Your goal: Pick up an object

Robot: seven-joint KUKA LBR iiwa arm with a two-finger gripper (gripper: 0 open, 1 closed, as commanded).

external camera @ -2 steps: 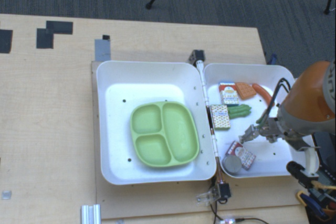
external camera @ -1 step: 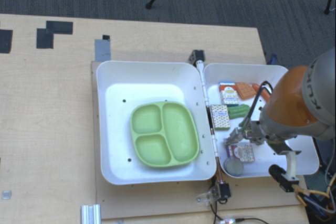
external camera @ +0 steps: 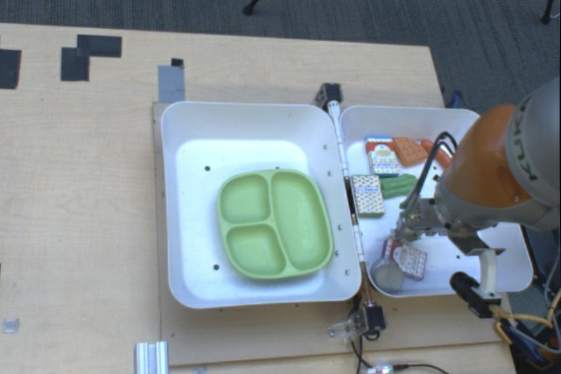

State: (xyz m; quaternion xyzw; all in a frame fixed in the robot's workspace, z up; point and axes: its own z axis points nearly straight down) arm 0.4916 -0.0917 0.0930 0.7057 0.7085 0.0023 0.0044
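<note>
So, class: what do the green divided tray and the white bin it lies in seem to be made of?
Green divided tray: probably moulded plastic, smooth and slightly glossy. The signs are its even pale-green colour, rounded compartment edges and soft sheen.

White bin: likely plastic too, though the look leaves it open. It has rounded corners, a thin rim and a bright, uniform white surface.

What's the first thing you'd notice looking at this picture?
The big light-green divided plate lying in the left bin jumps out first. Next is the grey arm's orange band over the right bin, with its tool low among small packets, above a red-and-white packet.
</note>
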